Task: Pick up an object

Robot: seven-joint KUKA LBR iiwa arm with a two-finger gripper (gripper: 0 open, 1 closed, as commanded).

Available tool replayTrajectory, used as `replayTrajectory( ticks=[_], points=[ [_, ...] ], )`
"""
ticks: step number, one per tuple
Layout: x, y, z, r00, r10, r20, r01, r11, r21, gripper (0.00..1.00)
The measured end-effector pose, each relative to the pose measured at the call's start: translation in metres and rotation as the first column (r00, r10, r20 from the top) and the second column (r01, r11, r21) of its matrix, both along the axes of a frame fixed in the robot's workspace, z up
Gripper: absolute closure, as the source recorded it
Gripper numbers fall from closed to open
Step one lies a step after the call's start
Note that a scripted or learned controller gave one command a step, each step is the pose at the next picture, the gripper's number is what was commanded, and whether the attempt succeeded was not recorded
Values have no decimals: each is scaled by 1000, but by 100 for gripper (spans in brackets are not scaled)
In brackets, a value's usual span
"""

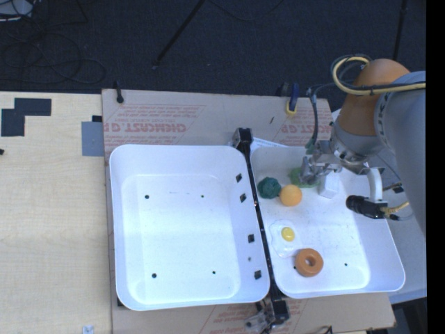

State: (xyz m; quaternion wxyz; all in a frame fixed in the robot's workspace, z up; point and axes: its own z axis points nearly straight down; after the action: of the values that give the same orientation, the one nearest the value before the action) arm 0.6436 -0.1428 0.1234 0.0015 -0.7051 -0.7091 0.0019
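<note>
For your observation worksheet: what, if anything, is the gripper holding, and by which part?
It cannot be told. The gripper sits low in the right bin beside a green object, near the orange ball.

Glossy smooth white plastic bins (181,291), matt brown cardboard sheet (174,120) beneath, pale wood-grain bench (49,221)

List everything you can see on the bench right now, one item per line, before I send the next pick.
Left bin: 1, white, left half of the bench.
Right bin: 1, white, beside the left bin.
Dark green lump: 1, right bin, upper left area.
Orange ball: 1, right bin, just right of the green lump.
Fried egg toy: 1, white with yellow yolk, right bin, below the ball.
Doughnut: 1, orange-brown ring, right bin, near the front.
Cardboard sheet: 1, brown with red print, under both bins.
Arm: 1, grey with orange band, from the right.
Gripper: 1, over the right bin's upper area; jaws unclear.
</note>
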Motion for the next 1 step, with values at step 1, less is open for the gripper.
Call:
replayTrajectory(
  ticks=[1],
  points=[
    [0, 1, 0, 1000, 2, -1, -2, 1000, 0, 0]
  ],
)
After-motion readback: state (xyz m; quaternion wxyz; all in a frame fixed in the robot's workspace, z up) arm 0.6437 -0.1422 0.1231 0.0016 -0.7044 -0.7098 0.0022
